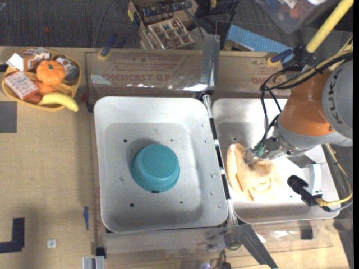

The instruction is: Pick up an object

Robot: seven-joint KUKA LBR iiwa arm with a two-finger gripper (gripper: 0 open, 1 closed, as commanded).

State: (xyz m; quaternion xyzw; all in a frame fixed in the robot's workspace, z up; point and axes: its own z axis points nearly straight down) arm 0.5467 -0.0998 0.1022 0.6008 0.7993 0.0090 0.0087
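Camera view
Arm: the grey and orange arm (305, 114) reaches into the right bin (241, 114).
Gripper: the gripper (259, 157) touches the top of a tan crumpled cloth (249, 172); grip state cannot be told.
Cloth: lies in the right bin, toward its left wall.
Left bin (112, 116): holds an upturned teal bowl (156, 167) near its middle.
Bench, far left: a dish of toy fruit (39, 80).

We see a teal bowl (156, 167) upside down in the left bin (112, 122) — and, at the worktop's (45, 172) far left corner, a dish (14, 89) holding a banana (59, 100) and a small pumpkin (50, 72).
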